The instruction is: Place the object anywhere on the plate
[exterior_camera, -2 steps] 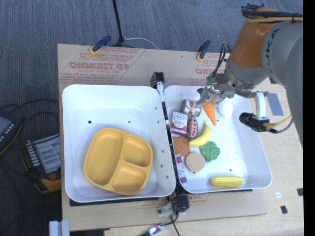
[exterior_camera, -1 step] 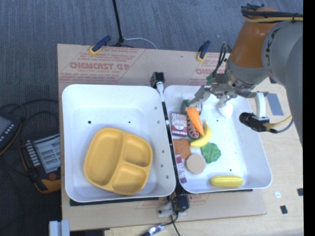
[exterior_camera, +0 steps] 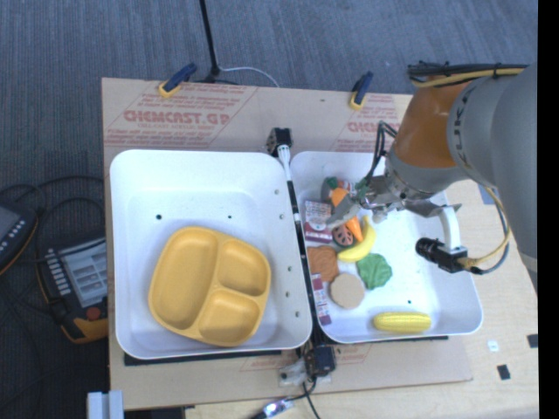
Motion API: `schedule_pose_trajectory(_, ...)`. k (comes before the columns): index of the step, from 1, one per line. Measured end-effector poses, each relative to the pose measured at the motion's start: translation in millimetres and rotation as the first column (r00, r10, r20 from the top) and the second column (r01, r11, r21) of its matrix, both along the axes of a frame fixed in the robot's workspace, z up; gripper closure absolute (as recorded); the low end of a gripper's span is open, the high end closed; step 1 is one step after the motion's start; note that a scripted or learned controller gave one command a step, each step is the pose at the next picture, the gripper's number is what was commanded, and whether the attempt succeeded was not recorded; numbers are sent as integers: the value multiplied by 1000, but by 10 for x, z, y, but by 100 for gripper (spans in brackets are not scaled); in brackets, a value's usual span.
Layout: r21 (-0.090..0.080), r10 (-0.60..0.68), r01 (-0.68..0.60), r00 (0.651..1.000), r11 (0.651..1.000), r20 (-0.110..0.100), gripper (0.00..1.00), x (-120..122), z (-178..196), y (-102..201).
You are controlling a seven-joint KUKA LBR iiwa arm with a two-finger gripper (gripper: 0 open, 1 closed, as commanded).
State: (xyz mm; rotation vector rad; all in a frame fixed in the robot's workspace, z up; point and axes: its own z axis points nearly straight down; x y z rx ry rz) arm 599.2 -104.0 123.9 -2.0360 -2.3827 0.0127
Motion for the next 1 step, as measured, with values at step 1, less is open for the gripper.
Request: schedule_pose_trajectory(1, 1, -318, 318, 948, 948, 12, 0, -279, 977, 685)
